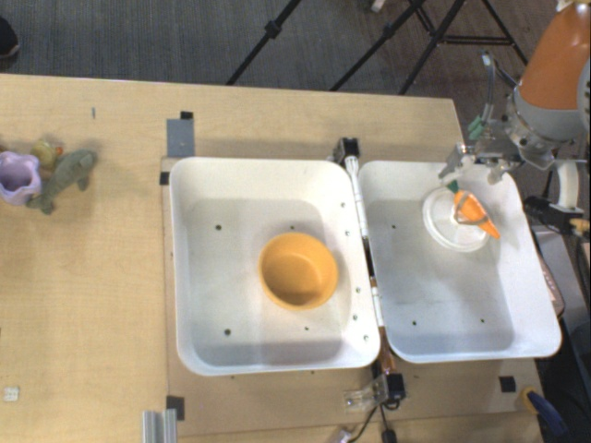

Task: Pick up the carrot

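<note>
Carrot lies on a small clear round dish in the far right part of the right-hand bin, its orange body slanting toward the bin's right wall with a touch of green at the upper end. Just beyond it, at the bin's far rim, the gripper hangs from the grey arm, whose orange band fills the upper right corner of the view; how far the gripper stands open cannot be told from here, and nothing can be seen in its grasp. The carrot sits near the gripper but apart from it. To the left, across the hinge-like join between the two bins, the left-hand bin holds a yellow-orange bowl resting upright near its middle. Both bins stand on a pale wooden bench. Well apart at the bench's far left edge lie a small purple cup and, touching it, a grey-green toy figure. Black tripod legs cross the dark floor behind the bench.
</note>
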`<state>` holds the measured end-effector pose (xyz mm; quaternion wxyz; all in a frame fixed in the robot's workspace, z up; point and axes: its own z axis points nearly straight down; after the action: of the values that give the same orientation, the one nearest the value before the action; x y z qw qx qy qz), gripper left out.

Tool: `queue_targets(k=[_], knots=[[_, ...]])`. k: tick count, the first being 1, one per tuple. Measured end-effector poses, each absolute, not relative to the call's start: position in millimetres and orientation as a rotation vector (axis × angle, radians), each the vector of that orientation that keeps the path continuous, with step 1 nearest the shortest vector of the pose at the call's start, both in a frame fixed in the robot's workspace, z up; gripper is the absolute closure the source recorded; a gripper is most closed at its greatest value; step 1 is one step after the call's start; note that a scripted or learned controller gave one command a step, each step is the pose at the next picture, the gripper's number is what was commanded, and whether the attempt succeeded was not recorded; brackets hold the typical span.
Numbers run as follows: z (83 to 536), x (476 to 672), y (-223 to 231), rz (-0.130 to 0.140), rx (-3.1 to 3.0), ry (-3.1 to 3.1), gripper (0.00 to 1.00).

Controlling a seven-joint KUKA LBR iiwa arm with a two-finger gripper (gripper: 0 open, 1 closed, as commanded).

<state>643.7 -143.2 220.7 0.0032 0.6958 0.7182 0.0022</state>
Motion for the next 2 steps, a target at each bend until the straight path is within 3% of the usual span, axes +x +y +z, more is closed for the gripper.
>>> queue_targets(k=[1, 2], knots=[[88.9, 669.2, -199.7, 0.002, 2.02, 2.423, 0.0], [89.2, 588.8, -206.1, 0.006, 1.678, 2.645, 0.0]])
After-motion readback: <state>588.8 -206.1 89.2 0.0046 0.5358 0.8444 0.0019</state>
